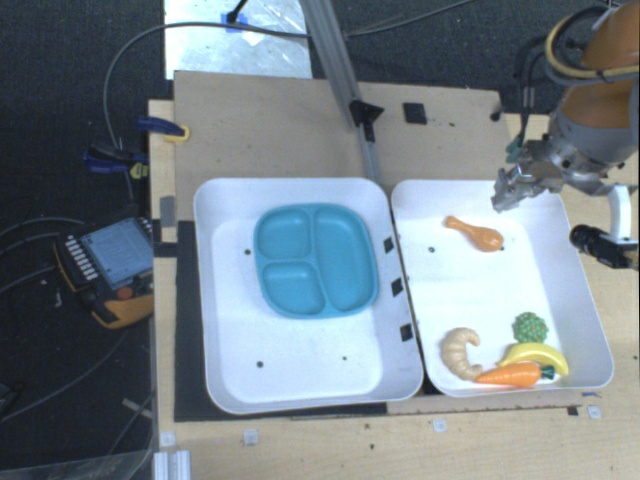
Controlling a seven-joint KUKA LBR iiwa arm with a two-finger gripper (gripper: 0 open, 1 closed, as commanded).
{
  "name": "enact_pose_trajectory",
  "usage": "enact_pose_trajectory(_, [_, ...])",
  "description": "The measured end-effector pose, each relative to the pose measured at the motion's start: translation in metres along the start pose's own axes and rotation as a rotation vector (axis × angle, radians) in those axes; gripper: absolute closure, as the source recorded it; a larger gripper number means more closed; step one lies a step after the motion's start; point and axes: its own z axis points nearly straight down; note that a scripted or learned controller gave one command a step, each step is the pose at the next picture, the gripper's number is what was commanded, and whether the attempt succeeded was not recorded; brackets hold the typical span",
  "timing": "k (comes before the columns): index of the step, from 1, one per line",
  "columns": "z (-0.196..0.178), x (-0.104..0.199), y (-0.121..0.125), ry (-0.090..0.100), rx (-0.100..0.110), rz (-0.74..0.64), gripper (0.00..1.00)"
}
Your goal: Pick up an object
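Observation:
The right bin [572,298] holds an orange chicken drumstick [476,233] near its far side. At its near right corner lie a croissant [461,352], a carrot [514,374], a yellow banana [540,357] and a green broccoli [530,326]. My gripper [508,194] hangs over the far right edge of this bin, a little up and right of the drumstick, with nothing seen between its fingers.
The left bin [225,298] contains a blue divided plate [315,260]. A grey pole [335,43] slants across the back of the bench. Clamps and a handheld device [110,268] lie off the bench to the left.

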Motion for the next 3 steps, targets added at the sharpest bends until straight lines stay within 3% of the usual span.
enact_pose_trajectory(2, [0.003, 0.108, 0.004, 0.001, 0.000, -0.001, 1.00])
enact_pose_trajectory(3, [0.016, 0.159, -0.006, 0.000, 0.002, 0.001, 1.00])
